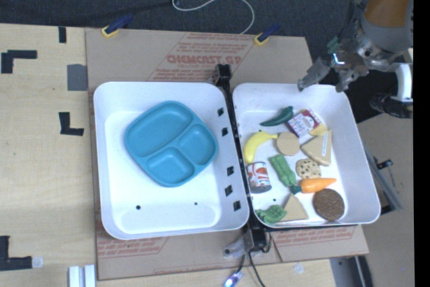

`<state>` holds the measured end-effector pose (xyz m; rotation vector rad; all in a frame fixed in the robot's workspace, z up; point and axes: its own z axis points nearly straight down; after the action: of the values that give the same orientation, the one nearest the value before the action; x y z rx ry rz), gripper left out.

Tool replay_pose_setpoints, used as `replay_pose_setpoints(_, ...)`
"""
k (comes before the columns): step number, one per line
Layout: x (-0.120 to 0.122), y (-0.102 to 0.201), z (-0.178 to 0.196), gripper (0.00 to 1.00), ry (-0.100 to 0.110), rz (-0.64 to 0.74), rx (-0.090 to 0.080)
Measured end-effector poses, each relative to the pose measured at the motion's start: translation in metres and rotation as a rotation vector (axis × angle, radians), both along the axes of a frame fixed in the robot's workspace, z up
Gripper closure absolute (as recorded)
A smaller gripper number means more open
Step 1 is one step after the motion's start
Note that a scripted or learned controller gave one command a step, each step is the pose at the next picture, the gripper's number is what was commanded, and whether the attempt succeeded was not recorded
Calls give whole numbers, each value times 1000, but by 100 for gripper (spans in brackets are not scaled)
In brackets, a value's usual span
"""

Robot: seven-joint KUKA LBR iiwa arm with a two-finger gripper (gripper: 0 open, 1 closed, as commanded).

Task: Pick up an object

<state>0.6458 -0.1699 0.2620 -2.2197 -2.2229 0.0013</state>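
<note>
My gripper [328, 82] hangs open above the far right corner of the right bin [356, 144], with nothing between its fingers. Below it in that bin lie several toy foods: a green pepper [277, 117], a red packet [302, 122], a yellow banana [258, 143], a small can [259, 177], a green cucumber [283, 170], a cookie [308, 167], a carrot [317, 184] and a brown round patty [329, 203]. The pepper and the packet lie closest to the gripper.
The left bin [111, 165] holds a blue divided plate [171, 142]. Black clips [224, 74] join the two bins along the middle. A white cable [201, 7] runs over the dark cloth behind the cardboard base.
</note>
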Motion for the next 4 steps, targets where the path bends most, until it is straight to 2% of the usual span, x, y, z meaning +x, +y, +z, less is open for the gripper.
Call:
replay_pose_setpoints(1, -44, 96, -31, 0, 6, 7, 5)
replay_pose_setpoints(2, -121, 134, 172, 0, -17, 5, 2)
replay_pose_setpoints(3, -119, 132, 172, 100, 0, 1, -1)
replay_pose_setpoints(4, -164, 251, 280, 100, -12, 15, 5)
